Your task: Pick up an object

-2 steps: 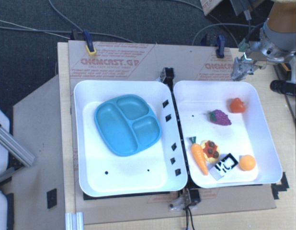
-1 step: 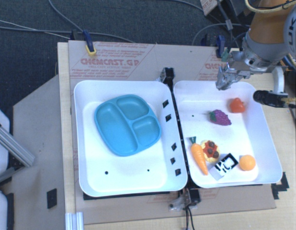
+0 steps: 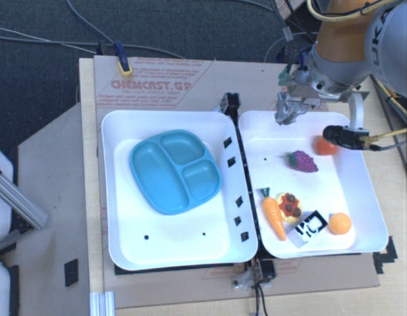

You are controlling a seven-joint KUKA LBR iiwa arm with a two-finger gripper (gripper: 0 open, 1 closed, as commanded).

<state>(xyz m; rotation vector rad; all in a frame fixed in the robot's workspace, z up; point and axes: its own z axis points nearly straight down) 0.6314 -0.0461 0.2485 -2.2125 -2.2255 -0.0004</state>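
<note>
Camera view: the counter point(image 3: 157, 78) carries two white bins; the left bin point(image 3: 124, 242) holds a blue divided plate point(image 3: 176, 171), and the right bin point(image 3: 361, 196) holds small toy foods. The gripper point(image 3: 286, 114) hangs over the far left corner of the right bin; whether it is released or clenched cannot be told, and nothing is seen held in it. Candidate objects: a toy carrot point(image 3: 274, 218) near the front left of the right bin, its long axis running from the leafy end, toward the bin's middle, down to the tip at the front edge; purple grapes point(image 3: 302, 161) near the middle; an orange ball point(image 3: 340, 223) at the front right. The carrot is probably light, stiff and smooth, best taken across its thicker upper half; the ball may roll away
</note>
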